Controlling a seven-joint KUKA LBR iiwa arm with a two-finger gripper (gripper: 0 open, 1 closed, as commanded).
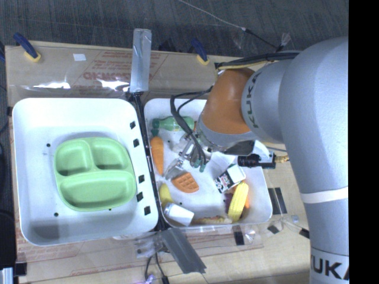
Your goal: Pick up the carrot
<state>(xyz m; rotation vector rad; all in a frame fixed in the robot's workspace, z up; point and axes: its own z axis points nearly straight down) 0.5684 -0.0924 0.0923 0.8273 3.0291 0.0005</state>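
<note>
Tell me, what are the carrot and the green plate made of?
The carrot looks like toy plastic: one even orange with a smooth skin, though the view is too small to be sure. The green plate in the left bin also looks like plastic, moulded with rounded compartments and a soft, even sheen.

A divided plate point(95, 173) lies in the left bin point(23, 158); the carrot point(157, 154) lies along the right bin's point(260, 209) left wall.

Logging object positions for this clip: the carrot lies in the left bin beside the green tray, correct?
Not quite. The camera view shows the carrot in the right bin, along its left wall. The green tray sits alone in the left bin.
</note>
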